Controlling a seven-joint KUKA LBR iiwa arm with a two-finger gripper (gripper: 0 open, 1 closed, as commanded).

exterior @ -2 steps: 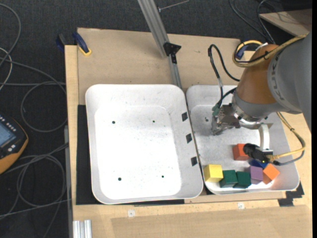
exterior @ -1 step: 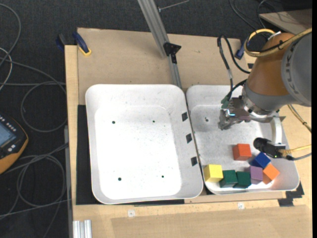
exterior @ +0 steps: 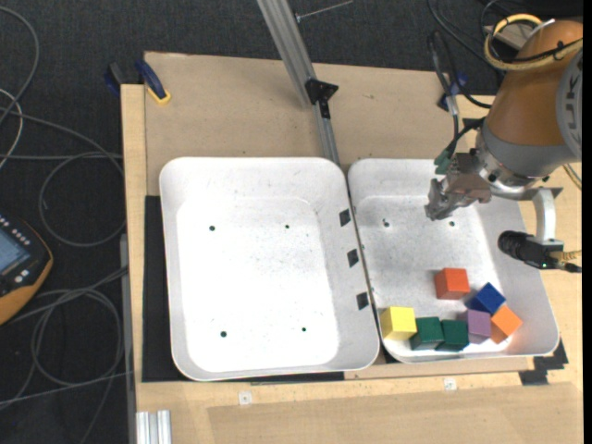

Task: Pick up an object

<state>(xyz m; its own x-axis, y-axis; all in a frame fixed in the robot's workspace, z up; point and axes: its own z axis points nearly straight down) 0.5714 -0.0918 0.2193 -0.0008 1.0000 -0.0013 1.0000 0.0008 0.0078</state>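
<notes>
Blocks crowd the near corner of the right bin [exterior: 518, 248], and the pincer [exterior: 448, 198] hangs above that bin's far half, well apart from all of them. Whether it is spread or pressed together I cannot tell from this slant; nothing shows in its grip. The red block [exterior: 451, 282] sits a little apart from the cluster, nearest the pincer, so it looks the easiest pick. The rest are packed tight: yellow block [exterior: 400, 321], two green blocks [exterior: 440, 332], purple block [exterior: 479, 323], blue block [exterior: 487, 298], orange block [exterior: 506, 320], several touching. These look like small, light, rigid cubes (painted wood or foam, hard to say) with smooth flat faces, so they should neither crush nor sag. Best hold, I judge: two opposite flat sides of the red one, squared up so it can't twist out. The left bin [exterior: 185, 192] plays no part.
</notes>
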